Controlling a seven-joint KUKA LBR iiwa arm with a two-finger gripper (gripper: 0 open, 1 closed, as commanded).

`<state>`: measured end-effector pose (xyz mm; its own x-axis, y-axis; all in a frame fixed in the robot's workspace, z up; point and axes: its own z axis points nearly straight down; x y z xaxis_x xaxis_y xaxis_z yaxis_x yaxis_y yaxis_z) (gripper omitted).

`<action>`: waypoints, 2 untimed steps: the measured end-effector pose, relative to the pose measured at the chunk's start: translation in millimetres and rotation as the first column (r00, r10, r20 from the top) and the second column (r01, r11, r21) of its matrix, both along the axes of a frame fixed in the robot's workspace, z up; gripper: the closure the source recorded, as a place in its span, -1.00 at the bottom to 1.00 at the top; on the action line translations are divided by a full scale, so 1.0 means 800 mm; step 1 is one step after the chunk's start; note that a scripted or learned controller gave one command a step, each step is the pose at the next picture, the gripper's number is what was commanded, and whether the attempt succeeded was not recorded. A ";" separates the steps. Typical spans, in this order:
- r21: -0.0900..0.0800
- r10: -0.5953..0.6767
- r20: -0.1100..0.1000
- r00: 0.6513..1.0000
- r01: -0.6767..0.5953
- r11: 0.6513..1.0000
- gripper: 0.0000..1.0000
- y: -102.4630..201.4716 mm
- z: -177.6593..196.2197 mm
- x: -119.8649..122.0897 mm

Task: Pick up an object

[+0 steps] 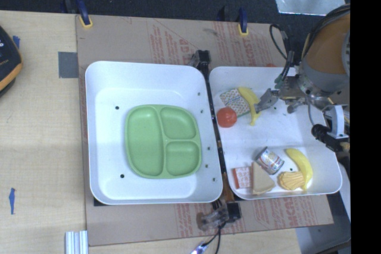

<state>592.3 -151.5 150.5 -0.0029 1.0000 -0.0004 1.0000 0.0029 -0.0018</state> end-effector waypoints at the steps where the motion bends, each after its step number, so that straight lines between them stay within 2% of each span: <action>1: -0.001 0.002 0.002 1.000 -0.002 1.000 -1.00 0.017 -0.069 0.042; 2: 0.001 0.007 0.004 1.000 -0.007 1.000 1.00 0.018 -0.054 0.044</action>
